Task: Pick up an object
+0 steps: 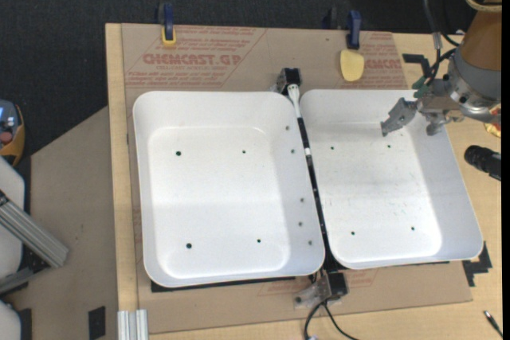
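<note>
Two shallow white bins sit side by side on a brown board. The left bin [215,187] shows a bare white floor with four small dark dots. The right bin [382,195] shows the same kind of floor, with faint dark specks and a few dots (nothing to pick up can be made out in either).

The gripper [414,119] hangs over the right bin's 1 o'clock corner, its grey fingers [396,119] spread apart with nothing between them. The arm [482,52] enters from 3 o'clock.

A yellow object [351,64] lies on the board at 12 o'clock from the right bin, outside it, below a blue clamp [353,26].
</note>
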`<state>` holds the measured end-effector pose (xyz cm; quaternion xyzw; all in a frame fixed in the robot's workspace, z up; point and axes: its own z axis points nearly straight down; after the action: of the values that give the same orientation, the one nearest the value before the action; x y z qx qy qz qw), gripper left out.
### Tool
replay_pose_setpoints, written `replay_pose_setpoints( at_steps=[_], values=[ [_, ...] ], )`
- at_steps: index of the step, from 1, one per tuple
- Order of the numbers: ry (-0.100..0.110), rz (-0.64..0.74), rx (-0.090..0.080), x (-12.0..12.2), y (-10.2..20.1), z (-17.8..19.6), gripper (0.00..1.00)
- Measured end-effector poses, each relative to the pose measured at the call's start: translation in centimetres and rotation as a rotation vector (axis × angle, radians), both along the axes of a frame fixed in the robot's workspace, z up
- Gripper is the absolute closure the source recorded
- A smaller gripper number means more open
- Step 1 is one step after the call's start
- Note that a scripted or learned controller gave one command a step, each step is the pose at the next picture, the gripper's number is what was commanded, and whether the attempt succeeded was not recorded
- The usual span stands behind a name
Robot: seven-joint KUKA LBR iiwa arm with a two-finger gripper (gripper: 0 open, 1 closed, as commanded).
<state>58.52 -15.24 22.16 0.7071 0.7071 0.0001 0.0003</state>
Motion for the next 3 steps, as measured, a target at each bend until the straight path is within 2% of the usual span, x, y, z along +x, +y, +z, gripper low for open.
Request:
replay_pose_setpoints(
  at_steps=[1,2,3],
  values=[
    [-0.003,0.000,-0.001,0.1,0.0,1.1,1.00],
    [-0.019,-0.003,-0.009,-1.5,-4.6,19.2,1.00],
    [0.009,0.007,0.005,4.0,0.8,9.4,1.00]
  ],
)
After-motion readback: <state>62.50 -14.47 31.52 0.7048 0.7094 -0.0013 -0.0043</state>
